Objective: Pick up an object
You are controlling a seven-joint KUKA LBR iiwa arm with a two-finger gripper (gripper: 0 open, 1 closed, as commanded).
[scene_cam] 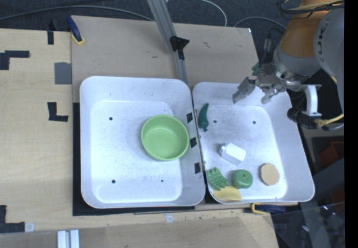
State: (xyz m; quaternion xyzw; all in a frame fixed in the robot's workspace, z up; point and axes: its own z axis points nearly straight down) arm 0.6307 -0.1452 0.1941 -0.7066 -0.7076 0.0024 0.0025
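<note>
We've got the gripper (257, 93) hovering over the far edge of the right bin (291, 154), jaws spread and pinching nothing. Easiest target looks like the white block (232, 153) mid-bin, sitting apart from the green ball (242, 178), tan disc (269, 173) and dark green piece (203, 116). We'd centre over it, line the fingers across its short side, then drop straight down.

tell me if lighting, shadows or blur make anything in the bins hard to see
In the camera view the light is even and soft, with faint shadows and no strong glare on the white bins. The picture is somewhat coarse: the green bowl reads clearly, but the small items near the right bin's front edge are soft-edged. The claw is slightly blurred.
</note>
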